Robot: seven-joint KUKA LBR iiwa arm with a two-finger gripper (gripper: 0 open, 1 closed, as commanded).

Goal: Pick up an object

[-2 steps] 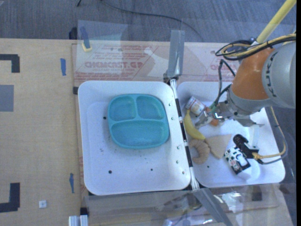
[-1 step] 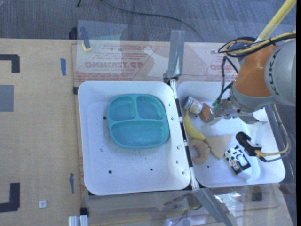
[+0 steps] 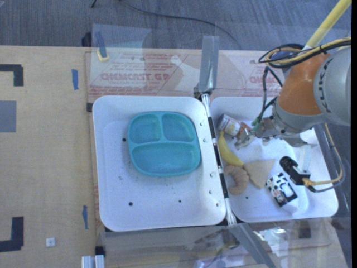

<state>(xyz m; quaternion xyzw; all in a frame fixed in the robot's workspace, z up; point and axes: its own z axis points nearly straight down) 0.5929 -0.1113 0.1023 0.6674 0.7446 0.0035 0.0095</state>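
Observation:
The right bin [image 3: 257, 203] holds several objects. A small metal can [image 3: 228, 124] lies on its side near the bin's upper left corner. A yellow banana [image 3: 229, 153] lies below it, then a tan pastry-like lump [image 3: 239, 179] and a beige wedge [image 3: 260, 171]. A black-and-white patterned item [image 3: 281, 188] sits at the lower right. My gripper [image 3: 244, 138] is low in the right bin, just right of the can and above the banana. Nothing visibly sits in it.
The left bin [image 3: 106, 166] holds a teal divided plate [image 3: 164, 144]. A ridge where the two bins meet [image 3: 215, 155] runs just left of the banana. A black part on a yellow cable [image 3: 294, 171] lies over the right bin. The arm's orange band [image 3: 301, 88] hangs above the bin's upper right.

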